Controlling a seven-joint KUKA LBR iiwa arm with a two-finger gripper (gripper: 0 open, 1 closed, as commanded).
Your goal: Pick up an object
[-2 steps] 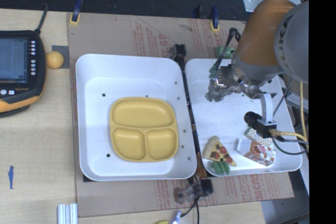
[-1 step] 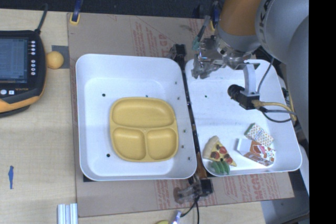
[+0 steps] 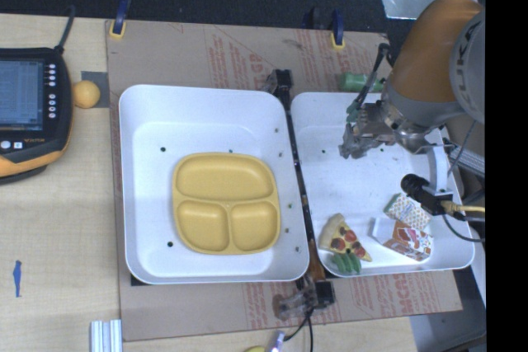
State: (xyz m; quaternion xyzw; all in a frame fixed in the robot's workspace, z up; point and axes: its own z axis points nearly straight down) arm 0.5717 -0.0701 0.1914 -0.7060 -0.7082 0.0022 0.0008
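Observation:
My gripper [image 3: 356, 146] hangs over the upper middle of the right bin [image 3: 322, 177], its dark fingers pointing down and left with nothing seen between them. A toy pizza slice [image 3: 341, 237] with a green piece [image 3: 347, 262] beside it lies at the right bin's front edge. A small carton with red and white print [image 3: 407, 232] lies in the bin's front right corner. All of these sit well below the gripper in the view.
The left bin [image 3: 148, 177] holds a yellow divided tray [image 3: 224, 202]. A teach pendant [image 3: 29, 107] and a yellow ball [image 3: 86, 93] sit left of the bins. A green object [image 3: 353, 82] lies behind the right bin.

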